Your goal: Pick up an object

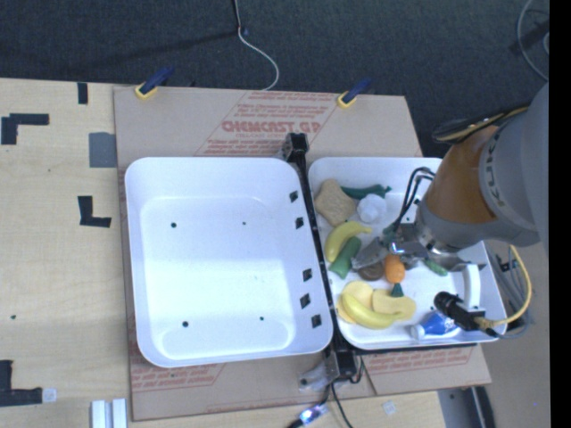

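gripper [390, 250]: down in the right bin [403, 166], too dark to tell if gripping
orange ball [393, 270]: just under gripper, half hidden

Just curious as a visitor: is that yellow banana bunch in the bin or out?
In: the banana bunch lies inside the right bin, near its front rim.

We saw two bins side by side at mid-frame: the left bin [219, 257] and the right bin [406, 337]. In the right one, a banana bunch [375, 306] lay at the lower left, a sponge [334, 201] at the upper left, the gripper [393, 250] between them.
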`<state>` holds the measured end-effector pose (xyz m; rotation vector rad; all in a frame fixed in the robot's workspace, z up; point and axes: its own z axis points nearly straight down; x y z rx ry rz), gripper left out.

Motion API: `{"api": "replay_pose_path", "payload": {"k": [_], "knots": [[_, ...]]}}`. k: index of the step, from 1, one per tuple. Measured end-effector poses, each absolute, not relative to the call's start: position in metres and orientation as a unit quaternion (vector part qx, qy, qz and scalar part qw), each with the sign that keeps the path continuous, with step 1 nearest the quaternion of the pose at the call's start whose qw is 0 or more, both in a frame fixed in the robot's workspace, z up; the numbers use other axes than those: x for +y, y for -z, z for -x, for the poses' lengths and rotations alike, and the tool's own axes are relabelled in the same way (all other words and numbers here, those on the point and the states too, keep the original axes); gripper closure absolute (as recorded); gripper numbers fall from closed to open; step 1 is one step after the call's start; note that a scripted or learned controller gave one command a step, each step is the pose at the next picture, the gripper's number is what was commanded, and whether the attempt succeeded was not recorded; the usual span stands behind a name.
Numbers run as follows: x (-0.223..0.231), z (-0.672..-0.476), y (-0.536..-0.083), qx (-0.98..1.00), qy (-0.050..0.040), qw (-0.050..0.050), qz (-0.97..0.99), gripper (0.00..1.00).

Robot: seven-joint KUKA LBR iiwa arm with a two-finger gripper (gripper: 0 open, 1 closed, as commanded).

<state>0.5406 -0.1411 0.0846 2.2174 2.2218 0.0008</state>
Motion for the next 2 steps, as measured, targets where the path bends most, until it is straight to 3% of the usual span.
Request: {"api": "replay_pose_path", "payload": {"k": [1, 2], "knots": [[-0.140, -0.538, -0.094, 0.708, 0.0004, 0.000, -0.707, 1.00], [-0.095, -0.616, -0.082, 0.709, 0.0020, -0.004, -0.705, 1.00]]}}
